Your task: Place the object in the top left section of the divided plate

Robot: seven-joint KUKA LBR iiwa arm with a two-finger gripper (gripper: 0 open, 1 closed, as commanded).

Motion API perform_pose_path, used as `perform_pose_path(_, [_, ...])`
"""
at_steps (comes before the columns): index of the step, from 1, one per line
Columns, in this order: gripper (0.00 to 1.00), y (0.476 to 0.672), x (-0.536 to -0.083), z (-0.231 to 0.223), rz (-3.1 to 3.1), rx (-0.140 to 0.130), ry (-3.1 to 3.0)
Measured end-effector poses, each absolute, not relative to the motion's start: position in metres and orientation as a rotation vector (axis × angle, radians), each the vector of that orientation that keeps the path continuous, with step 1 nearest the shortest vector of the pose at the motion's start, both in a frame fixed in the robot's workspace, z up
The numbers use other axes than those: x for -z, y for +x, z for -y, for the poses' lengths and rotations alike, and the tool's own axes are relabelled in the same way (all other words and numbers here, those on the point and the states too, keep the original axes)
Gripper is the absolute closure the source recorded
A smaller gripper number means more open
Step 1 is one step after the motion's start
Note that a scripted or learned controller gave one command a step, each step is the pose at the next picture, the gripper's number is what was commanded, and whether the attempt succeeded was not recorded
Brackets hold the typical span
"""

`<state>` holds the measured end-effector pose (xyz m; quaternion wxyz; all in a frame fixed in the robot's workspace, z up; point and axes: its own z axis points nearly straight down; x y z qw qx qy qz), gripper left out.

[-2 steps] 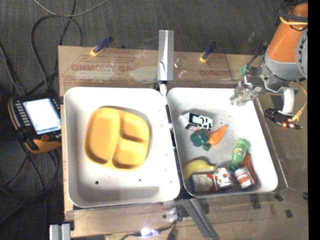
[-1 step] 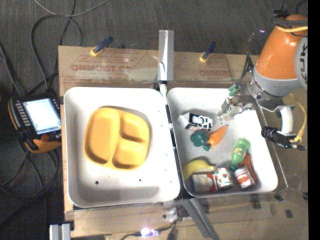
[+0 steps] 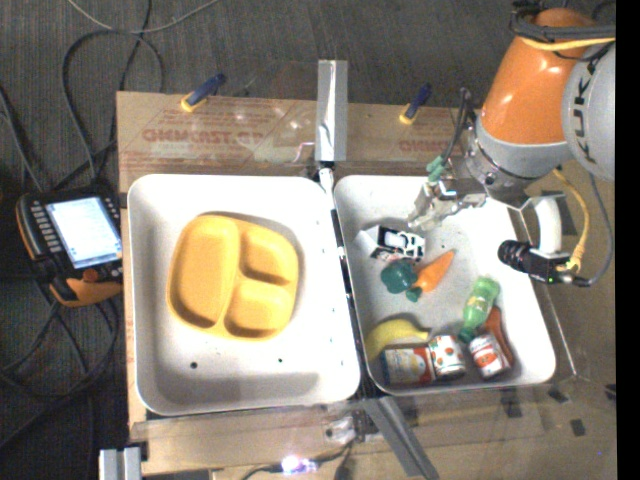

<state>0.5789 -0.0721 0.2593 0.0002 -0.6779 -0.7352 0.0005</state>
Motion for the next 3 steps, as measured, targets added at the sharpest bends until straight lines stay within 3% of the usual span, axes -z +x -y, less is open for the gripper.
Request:
perform_pose_path(1, [1.0,0.546,-0.263,0.02,1.844,-0.007,-2.541])
perform_pose_path(2, [1.0,0.601,-0.346,0.029,1.894,-0.006,-2.508])
perform_pose_path(3, [1.0,0.551,-0.326,-0.068,1.762,-0.007,-2.6])
